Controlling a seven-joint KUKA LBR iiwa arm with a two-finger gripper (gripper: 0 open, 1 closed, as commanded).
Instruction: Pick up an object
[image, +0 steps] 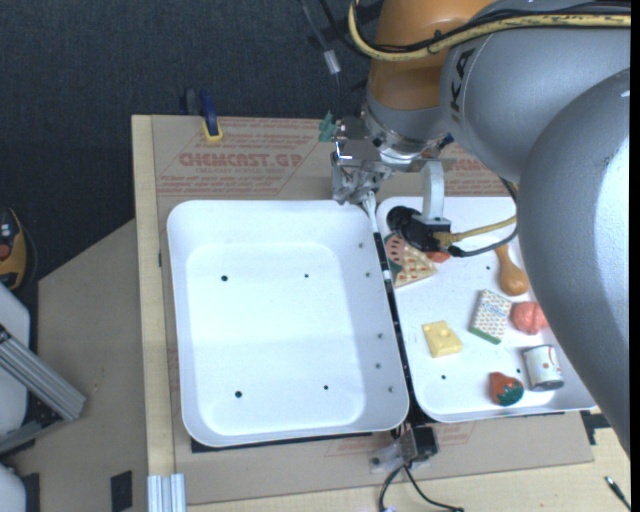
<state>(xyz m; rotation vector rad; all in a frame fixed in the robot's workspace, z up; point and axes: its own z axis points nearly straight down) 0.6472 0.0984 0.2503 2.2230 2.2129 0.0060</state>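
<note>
Two white bins sit on my desk; my tool (352, 190) hangs over the right bin's (470, 395) far-left corner, near a waffle piece (411, 262), its grip unclear.

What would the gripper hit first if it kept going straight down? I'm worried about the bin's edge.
Likely the back rim of the right bin near its left corner, or the floor just inside, by the waffle-patterned piece. The gripper hangs there, but depth is hard to judge.
</note>
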